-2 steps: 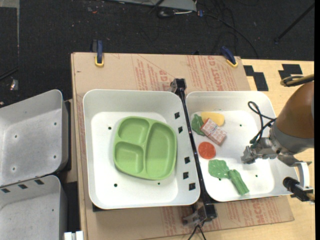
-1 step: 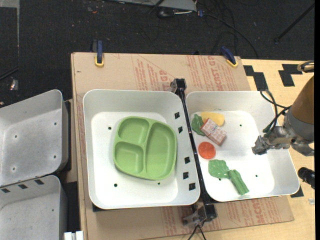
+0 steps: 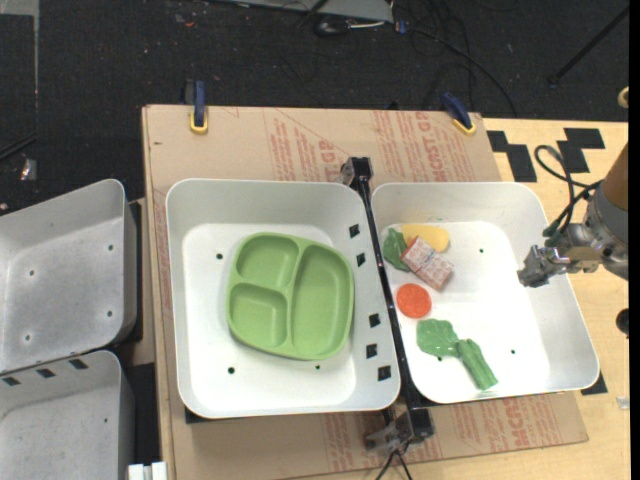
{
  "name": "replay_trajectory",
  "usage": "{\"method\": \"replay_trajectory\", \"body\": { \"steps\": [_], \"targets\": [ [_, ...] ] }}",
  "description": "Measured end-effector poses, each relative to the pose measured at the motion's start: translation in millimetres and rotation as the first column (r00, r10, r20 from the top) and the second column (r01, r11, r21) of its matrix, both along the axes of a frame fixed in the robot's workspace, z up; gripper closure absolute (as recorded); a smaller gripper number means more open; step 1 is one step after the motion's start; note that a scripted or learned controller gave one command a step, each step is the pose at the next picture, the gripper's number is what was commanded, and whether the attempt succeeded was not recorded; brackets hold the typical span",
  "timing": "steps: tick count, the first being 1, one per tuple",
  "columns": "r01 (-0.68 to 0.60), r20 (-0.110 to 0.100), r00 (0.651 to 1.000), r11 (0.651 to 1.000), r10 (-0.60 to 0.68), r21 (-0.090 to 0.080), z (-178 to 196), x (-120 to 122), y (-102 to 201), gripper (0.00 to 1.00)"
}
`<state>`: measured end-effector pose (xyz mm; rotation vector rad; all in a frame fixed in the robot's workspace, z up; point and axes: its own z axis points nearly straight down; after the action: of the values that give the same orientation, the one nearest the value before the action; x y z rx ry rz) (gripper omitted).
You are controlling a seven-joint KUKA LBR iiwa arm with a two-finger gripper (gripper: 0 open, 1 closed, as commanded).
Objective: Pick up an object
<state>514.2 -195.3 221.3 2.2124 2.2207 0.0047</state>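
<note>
Orange round piece (image 3: 414, 300) lies in the right bin (image 3: 520, 203), among other toys near its left wall, well left of the pincer (image 3: 533, 268); whether the pincer is open, I cannot tell.

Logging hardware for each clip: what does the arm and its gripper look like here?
At the view's right edge, the arm shows a tan-orange section above a grey metallic wrist. The gripper is small, dark grey metal with blocky parts. Black cables loop beside the arm above the right bin.
</note>
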Motion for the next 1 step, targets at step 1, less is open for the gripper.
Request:
{"method": "replay_trajectory", "body": {
  "steps": [1],
  "targets": [
    [0.001,-0.002,1.0,1.0,-0.001,0.0,38.7,1.2,-0.1,1.0]
  ]
}}
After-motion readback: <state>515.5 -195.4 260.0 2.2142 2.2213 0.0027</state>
